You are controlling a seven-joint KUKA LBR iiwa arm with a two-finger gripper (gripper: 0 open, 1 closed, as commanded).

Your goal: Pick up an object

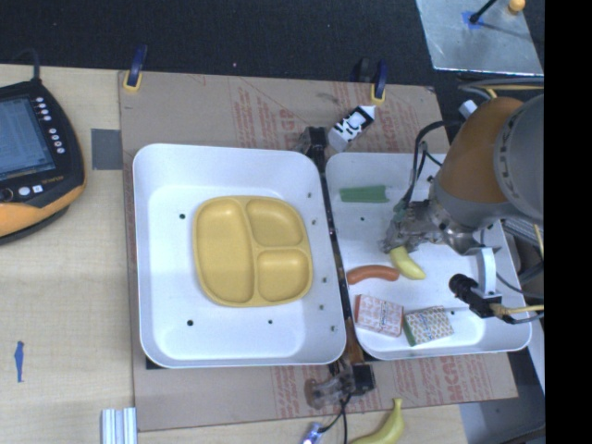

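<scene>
Inspector: Candidate object is the small yellow banana-shaped piece (pixel 407 265), lying in the right bin (pixel 481 340), just right of the orange sausage (pixel 372 273). The tool (pixel 400 240) sits directly above the sausage's right end, at or touching the yellow piece's upper tip.

Clerk: Is it gripped?

Inspector: Cannot tell. The tool's end is dark and partly masked by the wrist; whether it is open or closed on anything is not readable. I record no hold.

Clerk: What else is near the sausage?

Inspector: Below it, a red-and-white patterned packet (pixel 378 314); to that packet's right, a green-edged patterned packet (pixel 428 325). Well above the sausage, a green bar (pixel 363 193). To its left, across the bin wall, the left bin (pixel 157 248) carries a yellow divided plate (pixel 252 250).

Clerk: Which step, in your judgement?

Inspector: The approach or the closing onto the object; the lift is not yet done, since the yellow piece lies on the bin floor.

Clerk: Next move?

Inspector: Confirm a closure across the yellow piece, then a straight rise. The sausage lies close, so a stray contact there is the risk.
</scene>
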